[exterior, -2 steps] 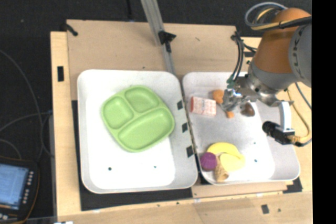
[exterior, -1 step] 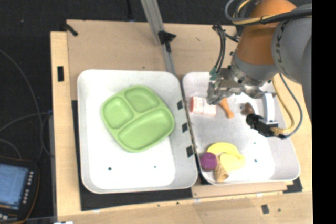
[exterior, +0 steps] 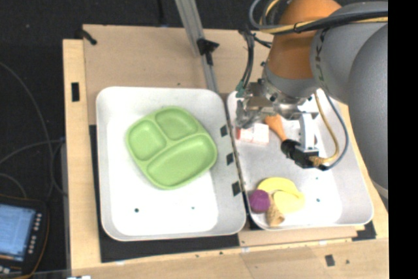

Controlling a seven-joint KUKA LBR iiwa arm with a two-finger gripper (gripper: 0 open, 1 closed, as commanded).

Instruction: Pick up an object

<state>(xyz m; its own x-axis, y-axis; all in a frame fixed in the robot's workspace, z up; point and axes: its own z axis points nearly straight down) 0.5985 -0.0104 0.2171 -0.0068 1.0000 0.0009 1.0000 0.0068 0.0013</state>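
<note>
The bench [exterior: 150, 52] is the biggest thing here, a pale wooden top under everything else. Reaching across it from the right comes the grey arm [exterior: 356, 42], its orange band [exterior: 297, 36] bulging just above the wrist. The arm hangs over the far end of the right bin [exterior: 349, 186].

Left of that bin, edge to edge with it, sits the left bin [exterior: 114, 206]. A green divided plate [exterior: 171, 147] lies flat in its middle, turned at a slant.

The gripper [exterior: 251, 115] is low at the right bin's far left corner. I cannot tell from here how it is set. A small white block with a red edge [exterior: 253, 134] lies right below it, and an orange carrot-like piece [exterior: 275, 125] sits just beside that, toward the bin's middle; whether either is touched I cannot tell.

At the right bin's near edge lies a cluster: a yellow piece [exterior: 284, 193], a purple ball [exterior: 259, 200] touching its left side, and a small tan piece [exterior: 275, 215] nearest the rim.
</note>
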